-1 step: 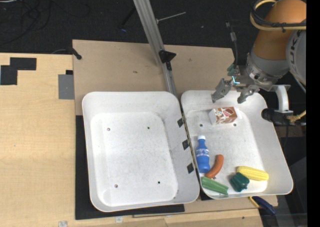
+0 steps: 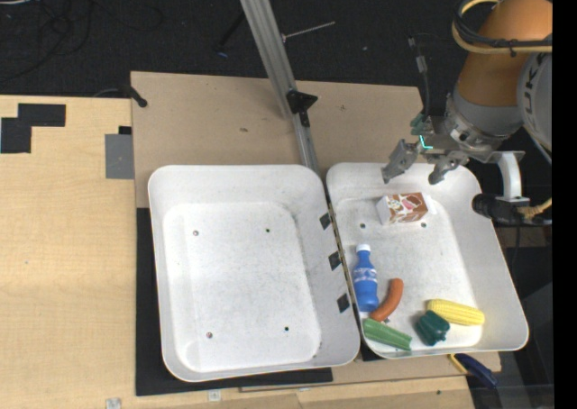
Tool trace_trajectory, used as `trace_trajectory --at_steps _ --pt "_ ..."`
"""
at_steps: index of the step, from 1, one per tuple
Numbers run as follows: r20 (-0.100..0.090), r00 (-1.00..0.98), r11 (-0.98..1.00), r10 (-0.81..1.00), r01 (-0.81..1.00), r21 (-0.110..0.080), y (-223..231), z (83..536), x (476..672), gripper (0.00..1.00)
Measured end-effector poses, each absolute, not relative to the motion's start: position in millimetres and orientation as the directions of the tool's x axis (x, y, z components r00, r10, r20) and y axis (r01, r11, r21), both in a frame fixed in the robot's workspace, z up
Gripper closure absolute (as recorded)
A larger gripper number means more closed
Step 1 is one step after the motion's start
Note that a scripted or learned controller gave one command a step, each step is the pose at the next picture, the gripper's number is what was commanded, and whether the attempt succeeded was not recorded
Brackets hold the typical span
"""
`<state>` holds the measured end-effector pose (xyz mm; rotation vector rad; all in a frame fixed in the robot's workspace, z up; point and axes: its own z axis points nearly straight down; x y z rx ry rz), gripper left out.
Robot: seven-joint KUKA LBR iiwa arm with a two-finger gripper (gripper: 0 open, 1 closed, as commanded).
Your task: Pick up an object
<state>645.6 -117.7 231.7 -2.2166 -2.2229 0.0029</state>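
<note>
Snack packet (image 2: 405, 208) is lying flat in the right bin (image 2: 487, 263), just below my gripper (image 2: 422, 165), which is hovering spread and empty. I am expecting the fingers to skid off the flat, slippery wrapper and close on nothing.

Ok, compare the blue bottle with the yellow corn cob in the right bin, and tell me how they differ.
The blue plastic bottle with a white cap lies by the right bin's left wall, pointing up and down the view. The yellow toy corn cob lies near the bin's lower right corner, running almost crosswise. The bottle is smooth, the cob ridged with kernels. The bottle sits beside an orange sausage, the cob beside a dark green block. Both lie flat, apart from the pincer.
</note>
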Motion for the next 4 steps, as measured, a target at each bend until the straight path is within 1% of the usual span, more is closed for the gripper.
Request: trace_trajectory --at_steps 1,2,3,4 --pt "0.002 -0.001 0.001 1.000 1.000 -0.009 -113.7 168.0 640.3 0.00" --pt "-0.002 0.000 0.000 1.000 1.000 0.000 -115.1 128.2 641.9 0.00" --pt "-0.005 0.003 -0.003 1.000 1.000 0.020 -116.7 118.9 647.4 0.00" --pt "-0.006 0.006 -0.006 1.000 1.000 0.023 -118.0 128.6 648.2 1.00"
